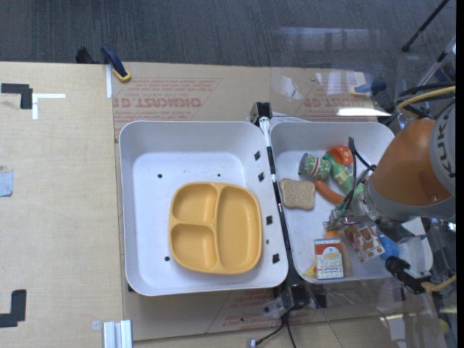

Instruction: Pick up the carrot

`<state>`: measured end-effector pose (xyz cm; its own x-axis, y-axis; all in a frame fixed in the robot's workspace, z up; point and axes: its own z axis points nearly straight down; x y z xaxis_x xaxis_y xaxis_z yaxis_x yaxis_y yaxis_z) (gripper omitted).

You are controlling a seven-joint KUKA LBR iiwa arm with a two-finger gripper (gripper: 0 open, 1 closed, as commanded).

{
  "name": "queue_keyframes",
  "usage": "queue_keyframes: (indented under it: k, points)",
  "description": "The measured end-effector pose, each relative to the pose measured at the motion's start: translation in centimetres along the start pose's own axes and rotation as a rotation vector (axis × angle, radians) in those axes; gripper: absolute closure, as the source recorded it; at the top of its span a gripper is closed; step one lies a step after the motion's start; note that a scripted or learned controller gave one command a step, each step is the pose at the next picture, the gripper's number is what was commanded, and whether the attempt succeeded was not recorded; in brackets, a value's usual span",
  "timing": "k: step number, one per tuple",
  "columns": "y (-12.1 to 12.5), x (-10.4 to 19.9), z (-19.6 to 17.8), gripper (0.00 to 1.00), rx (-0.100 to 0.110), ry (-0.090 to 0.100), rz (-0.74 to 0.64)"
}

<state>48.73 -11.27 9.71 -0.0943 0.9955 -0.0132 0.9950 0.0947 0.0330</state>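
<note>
Slim orange plastic carrot [330, 191] is lying diagonally in the right white bin [290, 194], beside the bread slice [298, 193], just up-left of the gripper [346, 217], grip state indiscernible.

There are two white bins: a left bin [134, 194] and a right bin [304, 133]. One yellow plate [216, 228] has three parts. There is one slice of bread [297, 193], one green can [315, 166], one tomato [339, 155], one carrot [330, 191], one small carton [329, 259] and one robot arm [409, 169].
</note>
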Motion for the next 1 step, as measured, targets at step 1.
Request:
queue_keyframes:
  k: [1]
  points:
    - [0.62, 8.98, -9.5, 1.0, 0.034, 0.011, 0.056]
